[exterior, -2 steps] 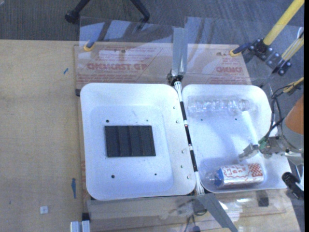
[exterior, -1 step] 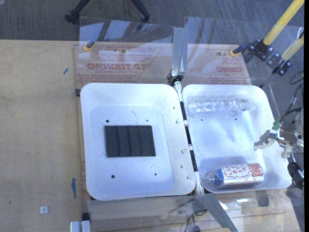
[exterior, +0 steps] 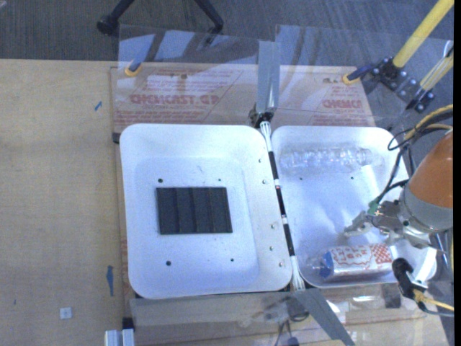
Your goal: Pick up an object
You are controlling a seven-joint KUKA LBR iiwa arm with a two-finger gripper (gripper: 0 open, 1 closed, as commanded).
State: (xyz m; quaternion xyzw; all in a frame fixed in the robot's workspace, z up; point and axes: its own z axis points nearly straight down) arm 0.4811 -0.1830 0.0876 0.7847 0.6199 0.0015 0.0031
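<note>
My pincer (exterior: 374, 220) hangs low over the right bin (exterior: 317, 193), near its right edge; whether it is spread or pressed together I cannot tell. Just below it, along the bin's near edge, a bottle (exterior: 353, 260) with a red-and-white label and a blue cap lies on its side, cap toward the left. A clear bottle (exterior: 324, 157) lies along the bin's far edge. In the left bin (exterior: 144, 150) a dark ribbed slab (exterior: 194, 210) lies flat near the middle.
</note>
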